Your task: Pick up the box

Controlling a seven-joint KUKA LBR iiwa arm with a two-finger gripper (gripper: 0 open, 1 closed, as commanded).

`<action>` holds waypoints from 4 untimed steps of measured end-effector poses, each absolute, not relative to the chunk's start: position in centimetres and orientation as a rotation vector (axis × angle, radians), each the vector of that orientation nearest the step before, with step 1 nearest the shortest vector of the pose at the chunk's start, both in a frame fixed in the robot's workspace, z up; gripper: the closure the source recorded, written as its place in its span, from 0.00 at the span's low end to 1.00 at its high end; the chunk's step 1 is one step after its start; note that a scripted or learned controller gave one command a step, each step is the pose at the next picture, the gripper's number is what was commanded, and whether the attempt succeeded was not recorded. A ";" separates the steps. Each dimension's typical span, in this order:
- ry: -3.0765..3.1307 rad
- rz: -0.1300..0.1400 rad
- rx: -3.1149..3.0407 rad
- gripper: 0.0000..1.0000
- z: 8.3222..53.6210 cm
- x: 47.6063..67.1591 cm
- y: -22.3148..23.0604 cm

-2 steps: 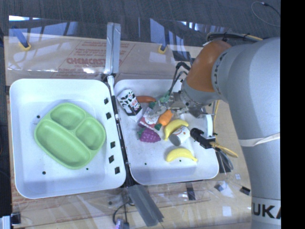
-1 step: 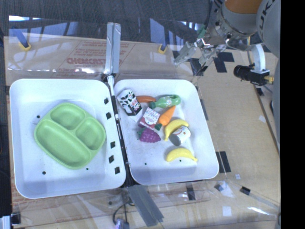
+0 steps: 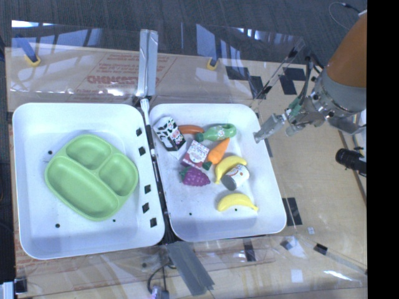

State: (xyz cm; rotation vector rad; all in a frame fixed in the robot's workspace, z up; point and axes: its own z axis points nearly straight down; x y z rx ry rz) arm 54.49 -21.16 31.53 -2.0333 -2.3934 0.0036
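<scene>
A small pink-and-white box (image 3: 198, 152) lies in the middle of the right bin (image 3: 187, 220), wedged between a purple grape bunch (image 3: 196, 177) and an orange carrot (image 3: 217, 150). A cow-patterned carton (image 3: 169, 133) stands to its upper left. My gripper (image 3: 262, 133) hangs over the right rim of this bin, to the right of the box and well apart from it. Nothing is seen in its grasp.
The right bin also holds a green vegetable (image 3: 219, 131), two yellow bananas (image 3: 236, 202), and a grey-white round item (image 3: 236, 176). A green divided plate (image 3: 91, 175) sits in the left bin (image 3: 37, 123). The arm's orange band (image 3: 350, 48) is at the upper right.
</scene>
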 end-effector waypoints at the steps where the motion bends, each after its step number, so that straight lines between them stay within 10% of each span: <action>1: -2.236 0.004 -2.201 0.00 27.1 55.4 -21.1; 2: -2.338 0.004 -2.092 0.00 13.0 55.6 -17.8; 3: -2.528 -0.006 -1.891 0.00 10.9 57.1 -21.1; 4: -2.655 0.000 -1.685 0.00 26.0 47.8 -20.3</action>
